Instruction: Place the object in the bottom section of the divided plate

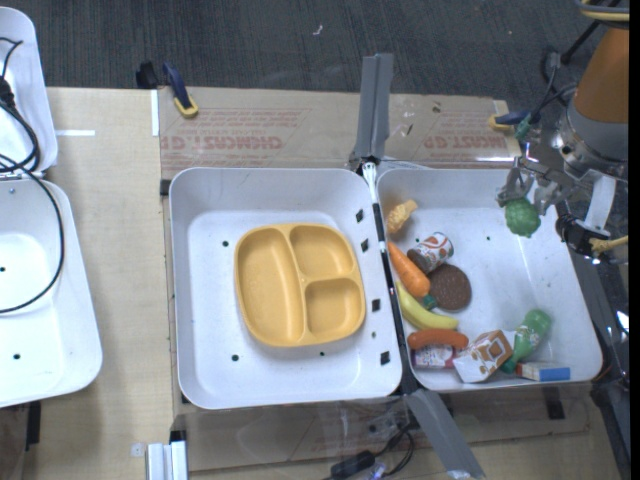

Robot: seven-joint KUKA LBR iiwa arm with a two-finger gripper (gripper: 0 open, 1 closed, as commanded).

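You have two shallow white bins side by side on the bench: the left bin (200, 298) and the right bin (480, 203), both smooth plastic with rounded corners. In the left bin lies one yellow divided plate (262, 286), a matte rounded rectangle with three sections, set at a slight tilt. The arm (605, 78) enters at the upper right, its orange band above the grey wrist, reaching down over the right bin's far right corner. The gripper (527, 208) is clamped on one small green lumpy object (522, 218), held up off the bin floor near the right wall. Along the right bin's left and near sides you can count a yellow banana (425, 313), an orange carrot (408, 268), a round brown cookie (450, 288), a red sausage (437, 339), a small printed can (433, 249), a carton (482, 356), a green bottle (530, 333) and a pale knobbly piece (401, 215).
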